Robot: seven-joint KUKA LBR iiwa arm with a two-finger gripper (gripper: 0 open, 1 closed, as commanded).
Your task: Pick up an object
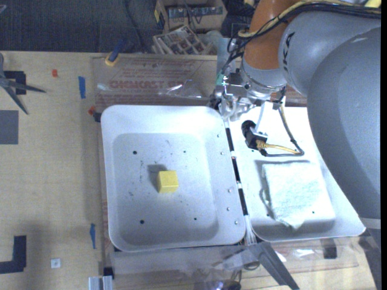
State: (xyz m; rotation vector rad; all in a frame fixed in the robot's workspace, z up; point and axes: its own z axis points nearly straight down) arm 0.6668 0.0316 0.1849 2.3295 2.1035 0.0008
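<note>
Left bin (121, 132): one yellow block (168, 181) lies near its middle, slightly left of centre, alone on the speckled white floor, well apart from every wall. Best target I have. Nothing crowds it, so a straight descent from above should do; I judge the block small and rigid, and I would square my fingers to its flat sides, not its corners, so it does not twist out as they close.

Right bin (347, 219): a pale crumpled cloth (296, 192) lies in its near half. Soft, shapeless, a poorer pick.

My gripper (233, 104) sits at the far edge of the benchwork, over the seam where the two bins meet, just beyond their far rims. It is well apart from the block, which lies nearer and to the left. I need to travel left and toward the near side before lowering.

Gripper state: too small and cluttered with cabling to read; I cannot tell how it is set. Nothing visibly in it, touching nothing I can make out.
</note>
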